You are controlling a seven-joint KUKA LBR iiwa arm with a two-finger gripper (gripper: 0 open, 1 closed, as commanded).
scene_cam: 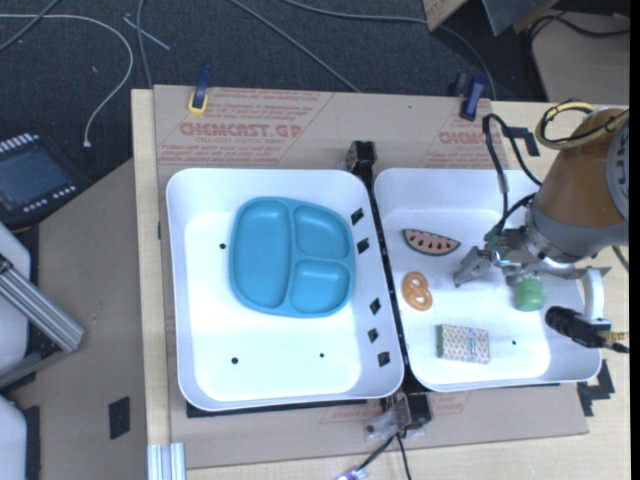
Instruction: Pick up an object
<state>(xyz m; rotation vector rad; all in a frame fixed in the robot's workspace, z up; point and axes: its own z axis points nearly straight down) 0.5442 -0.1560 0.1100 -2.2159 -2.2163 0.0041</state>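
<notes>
Cam view, looking down at slant: two white bins side by side on cardboard-topped bench. Left bin [200, 348] has blue divided plate [292, 256], 3 compartments, sitting upper-centre of bin. Right bin [560, 363] has 4 items: watermelon slice [431, 241] near upper left, pretzel [417, 290] just below it, patterned packet [463, 343] lying flat lower centre, green object [527, 292] toward right side. Arm [590, 183] comes in from right, orange band over right bin's upper right corner, grey wrist below it. Gripper [490, 265] low over right bin's middle, right of slice, above packet, w/ green object just beside it lower right. Fingers look spread, tips pointing left toward slice and pretzel; nothing seen between them. Green object partly under gripper body, contact can't tell. Dark cables run across floor above bench; black screen unit at far left.
</notes>
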